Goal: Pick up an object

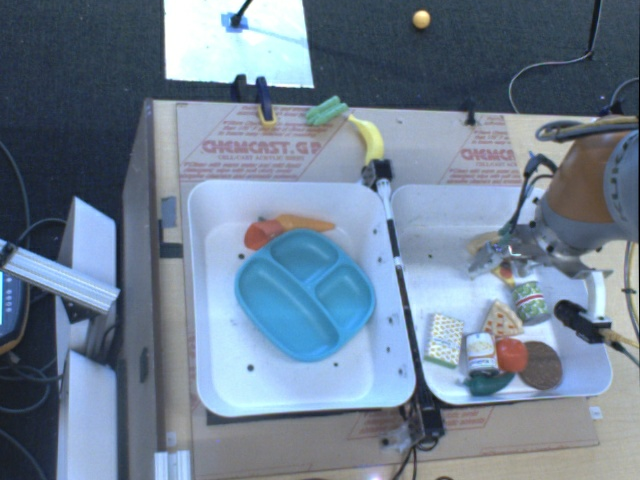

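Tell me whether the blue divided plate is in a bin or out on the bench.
In a bin. The blue plate lies flat inside the left white bin, with that bin's rim all around it.

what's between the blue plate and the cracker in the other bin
In the camera view, bare white floor of the left bin, then the divider where the two bins meet, lie between the blue plate and the cracker.

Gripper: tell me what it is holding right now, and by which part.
It cannot be told. The gripper is low in the right bin, just above the small can, but nothing visible sits between its fingers.
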Motion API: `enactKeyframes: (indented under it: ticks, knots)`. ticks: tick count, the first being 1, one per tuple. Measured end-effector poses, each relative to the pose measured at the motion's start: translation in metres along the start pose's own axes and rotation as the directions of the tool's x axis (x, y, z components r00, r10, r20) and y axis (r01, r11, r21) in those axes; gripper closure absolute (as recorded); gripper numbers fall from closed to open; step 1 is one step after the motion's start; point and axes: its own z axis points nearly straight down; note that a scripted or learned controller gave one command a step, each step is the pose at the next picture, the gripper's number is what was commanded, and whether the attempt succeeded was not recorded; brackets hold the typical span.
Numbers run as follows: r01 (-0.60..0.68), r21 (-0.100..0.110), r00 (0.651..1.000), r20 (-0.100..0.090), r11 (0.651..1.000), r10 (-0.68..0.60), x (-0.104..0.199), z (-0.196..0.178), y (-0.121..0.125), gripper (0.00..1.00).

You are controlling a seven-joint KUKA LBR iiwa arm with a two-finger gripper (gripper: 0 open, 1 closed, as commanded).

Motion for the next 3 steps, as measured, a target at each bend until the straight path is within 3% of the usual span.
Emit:
enactKeyframes:
  ticks: [1, 2, 3]
  knots:
    - [0.003, -0.003, 1.0, 0.0, 1.0, -0.003, 0.007, -0.001, 0.067, 0.0]
    - [0.003, -0.001, 1.0, 0.0, 1.0, -0.003, 0.038, 0.0, 0.037, 0.0]
    - [0.003, -0.002, 1.0, 0.001, 1.0, -0.003, 0.001, 0.0, 0.08, 0.0]
